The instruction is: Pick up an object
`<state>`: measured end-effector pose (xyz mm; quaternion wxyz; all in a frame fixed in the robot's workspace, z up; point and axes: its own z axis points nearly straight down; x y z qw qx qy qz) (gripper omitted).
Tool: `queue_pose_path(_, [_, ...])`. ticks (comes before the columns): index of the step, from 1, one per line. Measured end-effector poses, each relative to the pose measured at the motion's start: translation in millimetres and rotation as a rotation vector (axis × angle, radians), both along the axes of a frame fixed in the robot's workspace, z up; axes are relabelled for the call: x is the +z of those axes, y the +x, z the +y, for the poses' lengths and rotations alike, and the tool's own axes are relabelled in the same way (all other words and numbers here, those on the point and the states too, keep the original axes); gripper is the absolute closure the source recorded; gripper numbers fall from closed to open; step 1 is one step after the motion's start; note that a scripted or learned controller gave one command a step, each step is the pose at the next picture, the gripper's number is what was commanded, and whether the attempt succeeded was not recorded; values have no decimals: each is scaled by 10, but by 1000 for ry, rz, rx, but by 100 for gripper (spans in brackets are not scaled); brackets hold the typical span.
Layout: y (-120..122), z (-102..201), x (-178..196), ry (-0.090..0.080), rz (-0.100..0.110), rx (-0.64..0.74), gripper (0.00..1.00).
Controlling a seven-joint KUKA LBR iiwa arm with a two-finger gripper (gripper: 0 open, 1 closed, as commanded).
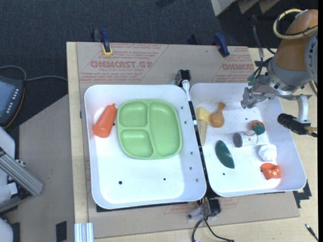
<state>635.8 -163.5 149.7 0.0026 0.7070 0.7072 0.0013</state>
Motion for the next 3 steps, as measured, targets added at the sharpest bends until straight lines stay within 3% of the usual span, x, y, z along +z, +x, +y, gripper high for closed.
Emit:
queue_pose_path(2, [77, -36, 780, 0, -1, 0, 100])
queue_pose_path(3, [85, 551, 867, 4, 5, 6, 100])
